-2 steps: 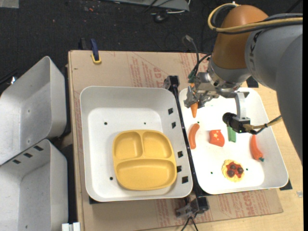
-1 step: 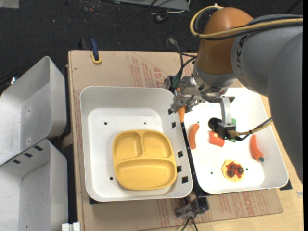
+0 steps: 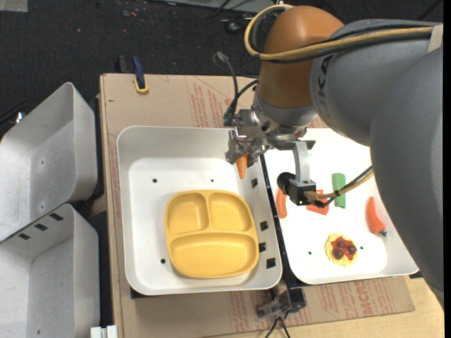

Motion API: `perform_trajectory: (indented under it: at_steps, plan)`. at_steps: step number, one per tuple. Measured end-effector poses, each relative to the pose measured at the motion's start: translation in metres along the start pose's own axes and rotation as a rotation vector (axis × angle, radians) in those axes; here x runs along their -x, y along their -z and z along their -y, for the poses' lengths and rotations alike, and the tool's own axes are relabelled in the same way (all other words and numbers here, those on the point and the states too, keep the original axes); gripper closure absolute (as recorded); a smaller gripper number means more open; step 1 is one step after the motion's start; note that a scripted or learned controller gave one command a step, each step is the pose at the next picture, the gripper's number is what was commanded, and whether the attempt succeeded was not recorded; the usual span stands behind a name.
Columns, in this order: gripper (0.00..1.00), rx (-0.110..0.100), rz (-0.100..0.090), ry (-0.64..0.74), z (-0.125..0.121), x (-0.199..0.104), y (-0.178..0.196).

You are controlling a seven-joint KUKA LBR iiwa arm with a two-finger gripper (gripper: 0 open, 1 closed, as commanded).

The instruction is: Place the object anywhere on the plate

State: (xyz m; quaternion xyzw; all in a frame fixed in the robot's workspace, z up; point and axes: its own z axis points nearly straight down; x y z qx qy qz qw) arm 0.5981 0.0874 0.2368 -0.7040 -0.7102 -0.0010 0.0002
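Gripper (image 3: pixel 241 156) hangs over the left bin's (image 3: pixel 128 189) right wall, at the gap between the two bins. Fingers (image 3: pixel 236 151) are clenched on a small carrot (image 3: pixel 242 167) - its top is pinched between them and its tip pokes out below, pointing down and tilted slightly. The carrot is in the air, touching neither bin floor nor wall as far as the view shows.

Plate (image 3: pixel 211 253) - yellow, three compartments, lies flat on the left bin's floor, below the fingers in the view and a bit to the view's left. It is near the carrot but apart from it.

Right bin (image 3: pixel 366 270) sits on the other side of the fingers. An orange stick (image 3: pixel 281 203) lies just past the dividing wall, below and to the view's right of the fingers. A green block (image 3: pixel 339 191) is farther right, upright in the view. A small red-orange piece (image 3: pixel 318 209) lies between stick and block. An orange wedge (image 3: pixel 376 217) lies near the far right edge, well apart from the fingers. A round yellow toy with red dots (image 3: pixel 342 249) sits lowest in that bin, well apart from the fingers.
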Motion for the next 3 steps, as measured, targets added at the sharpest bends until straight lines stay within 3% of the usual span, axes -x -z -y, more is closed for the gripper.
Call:
perform_trajectory:
  at_steps: [1,2,3]
  plan:
    - [1.00,-0.004,0.001,-0.001,0.015,-0.055,-0.012]
    - [1.00,0.000,0.001,-0.004,0.017,-0.076,0.004]
    - [0.00,0.000,0.001,-0.006,0.017,-0.075,0.004]
